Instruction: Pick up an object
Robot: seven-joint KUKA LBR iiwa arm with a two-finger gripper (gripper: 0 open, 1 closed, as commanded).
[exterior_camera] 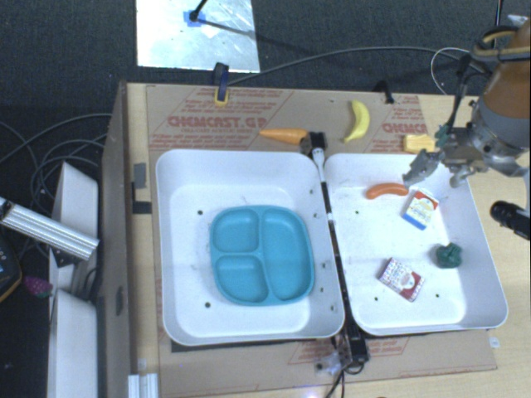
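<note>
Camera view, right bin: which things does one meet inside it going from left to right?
Orange sausage → red and white packet → white carton → green toy.

Right bin: orange sausage (387,191) flat near the back wall, white carton (421,209) tilted just beside it. Red-white packet (401,279) lies toward the front (green lump (449,255) near the right wall).

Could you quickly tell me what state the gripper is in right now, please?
Gripper: above the far edge of the right bin, near the orange sausage; nothing visible between its fingers, and open or closed cannot be told.
</note>
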